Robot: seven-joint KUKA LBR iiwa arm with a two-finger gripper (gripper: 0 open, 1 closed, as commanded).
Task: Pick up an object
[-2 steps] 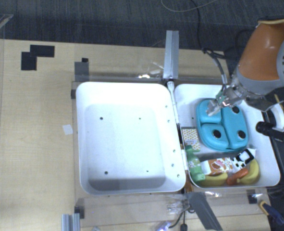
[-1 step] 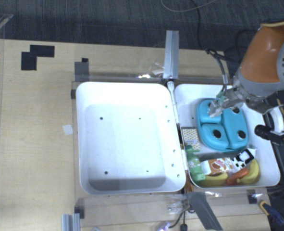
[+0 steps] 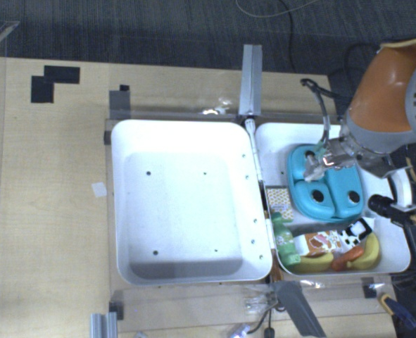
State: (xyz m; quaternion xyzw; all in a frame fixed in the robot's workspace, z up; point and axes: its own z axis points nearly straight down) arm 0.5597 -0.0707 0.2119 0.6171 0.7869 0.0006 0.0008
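Where the camera view looks down on the desk (image 3: 46,210), the gripper (image 3: 325,159) sits low over the blue moulded object (image 3: 327,189) in the right bin (image 3: 271,141), and whether it is apart or together cannot be told. A clean pick likely needs a hold on the object's raised upper edge and a straight lift, clear of the banana (image 3: 334,260) and packets nearby. The left bin (image 3: 183,203) lies alongside.
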